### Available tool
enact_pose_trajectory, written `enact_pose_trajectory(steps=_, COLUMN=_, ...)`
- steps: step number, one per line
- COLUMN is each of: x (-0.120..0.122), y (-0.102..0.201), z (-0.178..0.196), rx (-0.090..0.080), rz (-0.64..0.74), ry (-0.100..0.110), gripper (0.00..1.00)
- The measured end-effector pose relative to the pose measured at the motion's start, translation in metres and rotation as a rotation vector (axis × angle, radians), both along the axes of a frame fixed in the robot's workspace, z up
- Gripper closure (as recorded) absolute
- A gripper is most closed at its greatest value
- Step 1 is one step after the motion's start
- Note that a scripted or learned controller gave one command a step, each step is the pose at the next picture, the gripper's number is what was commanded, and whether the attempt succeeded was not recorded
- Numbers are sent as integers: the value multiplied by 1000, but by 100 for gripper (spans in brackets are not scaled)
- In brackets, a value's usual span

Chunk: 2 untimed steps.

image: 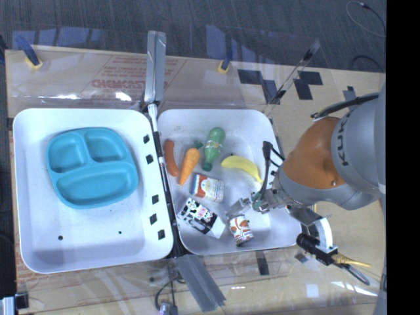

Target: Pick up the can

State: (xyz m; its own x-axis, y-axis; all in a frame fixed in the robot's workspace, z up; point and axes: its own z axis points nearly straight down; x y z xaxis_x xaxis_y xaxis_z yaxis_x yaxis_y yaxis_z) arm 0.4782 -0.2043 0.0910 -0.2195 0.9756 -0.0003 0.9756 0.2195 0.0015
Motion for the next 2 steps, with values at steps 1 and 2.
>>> enact_pose_trajectory(steps=1, x=-2, y=49, z=-2, rx=4, rz=24, ry=9, gripper=0)
enact_pose_trajectory(steps=2, x=-1, y=-6, z=-1, rx=1, rz=-109, ry=4, gripper=0)
